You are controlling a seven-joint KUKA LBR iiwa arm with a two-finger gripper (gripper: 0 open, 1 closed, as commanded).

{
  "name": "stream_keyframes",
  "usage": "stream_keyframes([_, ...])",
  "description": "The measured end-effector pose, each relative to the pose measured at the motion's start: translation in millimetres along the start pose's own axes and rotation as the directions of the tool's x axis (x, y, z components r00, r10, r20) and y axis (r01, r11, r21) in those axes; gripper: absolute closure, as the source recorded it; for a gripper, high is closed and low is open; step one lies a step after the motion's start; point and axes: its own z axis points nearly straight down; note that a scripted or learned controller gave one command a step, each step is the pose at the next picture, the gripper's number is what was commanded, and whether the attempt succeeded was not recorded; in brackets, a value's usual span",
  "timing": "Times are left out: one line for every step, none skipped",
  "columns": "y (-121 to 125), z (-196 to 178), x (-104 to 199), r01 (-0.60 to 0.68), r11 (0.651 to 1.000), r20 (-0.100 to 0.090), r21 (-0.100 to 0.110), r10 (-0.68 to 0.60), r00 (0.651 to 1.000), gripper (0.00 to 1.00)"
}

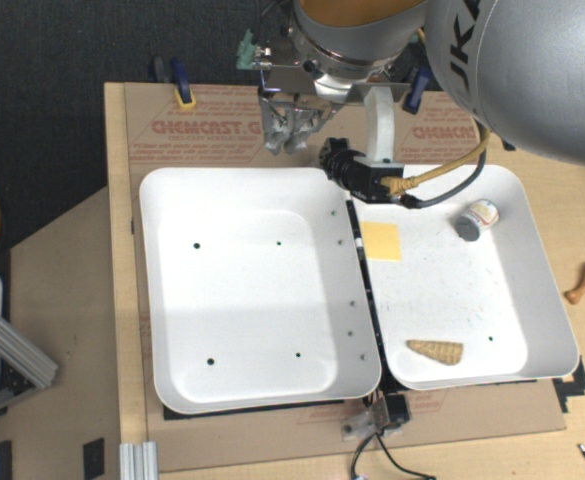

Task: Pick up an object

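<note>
Three loose objects lie in the right bin (537, 308). A flat yellow square (380, 240) rests near its left wall. A small grey and white cylinder (476, 218) sits toward the back right. A tan cone-shaped piece (436, 351) lies near the front edge. My gripper (292, 133) hangs over the cardboard just behind the left bin's (172, 268) back rim, well away from all three objects. I see nothing hanging from it.
A black connector with a tan cable (372, 180) droops over the back end of the divider between the bins. Blue clamps (182, 80) hold the cardboard base at the back. The large grey arm body fills the upper right.
</note>
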Motion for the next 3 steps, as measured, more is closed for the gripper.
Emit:
stream_keyframes([-14, -145, 34, 0.000, 1.000, -0.008, -0.024, 0.000, 1.000, 1.00])
stream_keyframes([-108, -17, 32, -0.003, 1.000, 0.006, 0.010, 0.003, 1.000, 1.00])
stream_keyframes([-103, -142, 32, -0.005, 1.000, -0.007, -0.020, 0.005, 1.000, 1.00])
